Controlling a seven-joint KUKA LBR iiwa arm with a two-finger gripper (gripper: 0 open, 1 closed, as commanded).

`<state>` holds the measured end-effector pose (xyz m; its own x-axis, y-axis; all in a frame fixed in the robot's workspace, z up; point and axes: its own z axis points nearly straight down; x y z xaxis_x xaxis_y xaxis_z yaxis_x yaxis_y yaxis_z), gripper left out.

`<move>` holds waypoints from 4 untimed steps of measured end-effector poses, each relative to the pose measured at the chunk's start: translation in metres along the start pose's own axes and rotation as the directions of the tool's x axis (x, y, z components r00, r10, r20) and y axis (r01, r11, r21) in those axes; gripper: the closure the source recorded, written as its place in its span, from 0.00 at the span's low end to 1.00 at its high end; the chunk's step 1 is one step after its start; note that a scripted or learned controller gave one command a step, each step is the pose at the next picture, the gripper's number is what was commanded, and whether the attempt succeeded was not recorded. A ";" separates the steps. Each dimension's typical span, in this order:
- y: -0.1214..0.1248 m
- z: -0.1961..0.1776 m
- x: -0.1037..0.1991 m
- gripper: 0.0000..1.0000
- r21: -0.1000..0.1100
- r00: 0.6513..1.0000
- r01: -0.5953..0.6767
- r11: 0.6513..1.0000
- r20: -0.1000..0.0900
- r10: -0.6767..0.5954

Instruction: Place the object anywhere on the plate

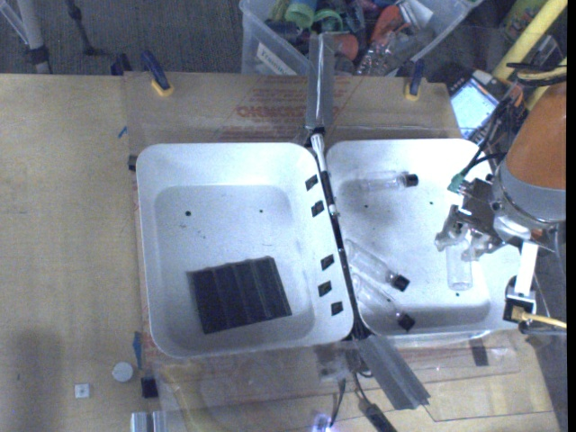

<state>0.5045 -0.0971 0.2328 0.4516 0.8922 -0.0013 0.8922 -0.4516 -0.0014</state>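
A black ridged plate [239,294] lies flat in the front part of the left bin [162,178]. My gripper [461,241] hangs over the right side of the right bin [432,156], far from the plate. It is shut on a clear plastic tube [460,270] that hangs upright between its fingers, its lower end just above the bin floor.
More clear tubes with black caps lie in the right bin: one at the back [382,184], one near the divider [376,268], one at the front [396,316]. A black-tabbed divider [326,232] separates the bins. A crate of toys [360,12] stands behind.
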 end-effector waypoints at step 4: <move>0.105 -0.203 0.153 1.00 -0.006 0.986 0.168 0.986 -0.001 -0.168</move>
<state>0.6671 -0.0082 0.4354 0.2949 0.9555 0.0003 0.9555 -0.2949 0.0048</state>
